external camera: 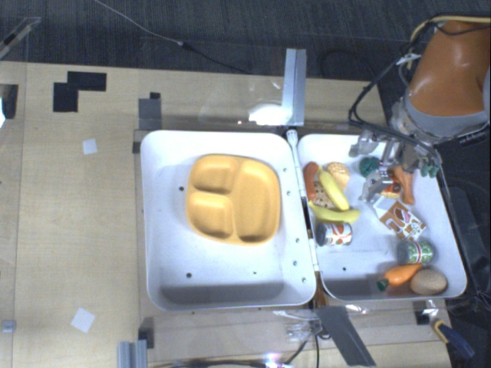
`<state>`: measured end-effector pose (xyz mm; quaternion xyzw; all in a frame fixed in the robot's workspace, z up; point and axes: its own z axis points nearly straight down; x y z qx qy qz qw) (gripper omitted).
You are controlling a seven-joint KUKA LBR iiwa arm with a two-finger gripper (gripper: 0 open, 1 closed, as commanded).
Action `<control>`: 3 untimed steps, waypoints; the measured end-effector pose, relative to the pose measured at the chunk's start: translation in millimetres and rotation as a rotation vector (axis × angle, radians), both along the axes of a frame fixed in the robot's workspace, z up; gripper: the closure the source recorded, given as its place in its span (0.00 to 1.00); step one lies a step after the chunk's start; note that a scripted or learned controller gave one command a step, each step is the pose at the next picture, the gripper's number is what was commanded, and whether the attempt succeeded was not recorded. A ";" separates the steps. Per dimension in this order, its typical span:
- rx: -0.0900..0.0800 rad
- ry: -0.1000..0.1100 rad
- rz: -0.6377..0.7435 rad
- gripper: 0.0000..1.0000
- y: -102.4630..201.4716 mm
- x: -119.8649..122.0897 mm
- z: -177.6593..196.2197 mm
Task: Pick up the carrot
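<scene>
One carrot (pixel 402 274) lies at the right bin's (pixel 453 240) front edge, touching a potato (pixel 428 282) (likely light, rigid, smooth plastic); take it mid-body. End effector (pixel 383 176) hovers well apart, grip state unclear.

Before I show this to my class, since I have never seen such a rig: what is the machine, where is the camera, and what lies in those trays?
One camera looks down at a slant on a bench with two shallow white bins. The grey robot arm with the orange band reaches in from the picture's right, and its metal two-finger pincer hangs over the right-hand white bin. Whether it grips anything is too cluttered to tell. The left-hand white bin holds a yellow divided plastic plate. The right bin holds toy groceries: a yellow banana, a small green can, a beige potato-like lump, and the orange carrot with a green tip, the target, lying near the bin's front corner, apart from the pincer.
</scene>
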<state>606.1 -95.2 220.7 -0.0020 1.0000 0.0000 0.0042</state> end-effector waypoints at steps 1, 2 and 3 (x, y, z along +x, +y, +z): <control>0.002 0.005 -0.203 0.00 -24.0 -59.2 -100.3; 0.002 -0.006 -0.362 0.00 -67.3 -92.8 -131.1; 0.002 -0.017 -0.356 1.00 -66.4 -88.9 -117.9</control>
